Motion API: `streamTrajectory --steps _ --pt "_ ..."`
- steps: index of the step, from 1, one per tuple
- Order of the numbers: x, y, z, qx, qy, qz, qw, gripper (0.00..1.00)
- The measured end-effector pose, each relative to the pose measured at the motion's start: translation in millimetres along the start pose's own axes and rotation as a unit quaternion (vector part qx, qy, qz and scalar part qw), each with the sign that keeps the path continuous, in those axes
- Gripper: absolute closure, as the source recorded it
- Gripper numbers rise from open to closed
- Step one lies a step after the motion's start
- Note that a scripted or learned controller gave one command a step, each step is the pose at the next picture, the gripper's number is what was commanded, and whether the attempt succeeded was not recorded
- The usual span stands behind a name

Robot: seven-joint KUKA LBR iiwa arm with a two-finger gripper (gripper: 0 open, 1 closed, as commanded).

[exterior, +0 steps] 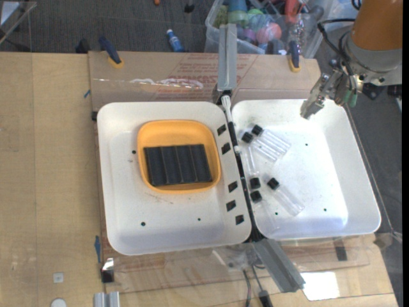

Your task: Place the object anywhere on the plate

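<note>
Setting: a robotics lab or test cell, not a home. A plywood bench [45, 171] carries two shallow white bins [121, 229] set side by side, split by a metal rail [225, 62] with black clips along the seam. Cardboard backing [160, 69] sits on the far side, clamped with blue-and-orange spring clamps [110, 51]. A grey industrial arm with an orange band [377, 11] enters at far right, with cables trailing from it. On the floor beyond the bench, a clear plastic tub [319, 5] holds mixed colourful test objects. Loose tools lie on dark carpet [96, 5]. Metal brackets [275, 267] brace the near edge.
</note>
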State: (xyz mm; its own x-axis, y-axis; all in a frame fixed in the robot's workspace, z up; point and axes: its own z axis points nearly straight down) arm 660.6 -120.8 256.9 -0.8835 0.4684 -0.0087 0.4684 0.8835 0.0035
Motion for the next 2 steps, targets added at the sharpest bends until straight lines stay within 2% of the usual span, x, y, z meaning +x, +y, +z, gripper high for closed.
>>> streamTrajectory --steps 1,2 --pt "-25 -51 -98 0.000 0.000 -0.065 0.9979 1.00" --pt "-43 -94 -173 0.000 -0.002 -0.266 0.9640 1.00"
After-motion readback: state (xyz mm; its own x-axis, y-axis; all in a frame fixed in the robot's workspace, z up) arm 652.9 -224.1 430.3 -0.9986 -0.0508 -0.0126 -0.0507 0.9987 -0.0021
